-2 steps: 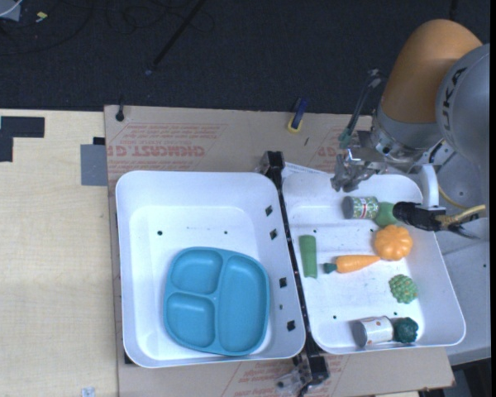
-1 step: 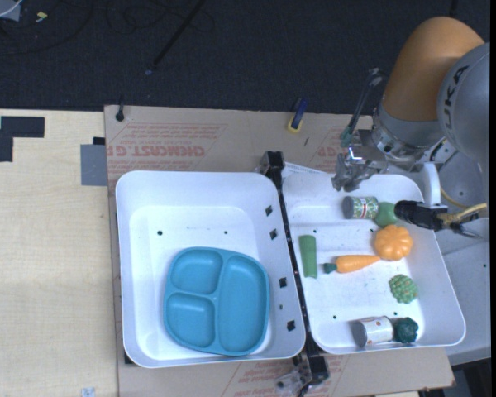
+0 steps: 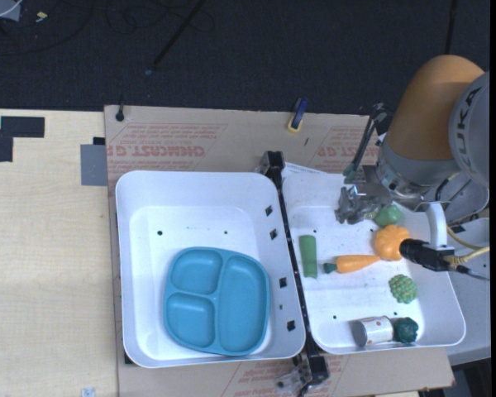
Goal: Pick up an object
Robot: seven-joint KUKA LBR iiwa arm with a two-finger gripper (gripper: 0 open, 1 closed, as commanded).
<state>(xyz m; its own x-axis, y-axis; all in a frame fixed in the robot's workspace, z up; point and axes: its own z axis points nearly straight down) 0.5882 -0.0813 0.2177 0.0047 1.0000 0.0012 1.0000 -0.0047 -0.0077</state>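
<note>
Gripper [image 3: 353, 207] low near right bin [image 3: 331, 337] far edge; fingers' state cannot tell; go straight down over green stick [image 3: 308, 255], then close

1. My arm [image 3: 446, 114] is grey with an orange band.
2. Both bins are white: left bin [image 3: 140, 222], right bin [image 3: 446, 325].
3. The divided plate [image 3: 217, 301] is light blue.
4. The toy carrot [image 3: 355, 263] is orange.
5. A green stick [image 3: 308, 255] lies beside it.
6. The bumpy ball [image 3: 403, 288] is yellow-green.
7. My desk [image 3: 41, 288] is pale wood.
</note>
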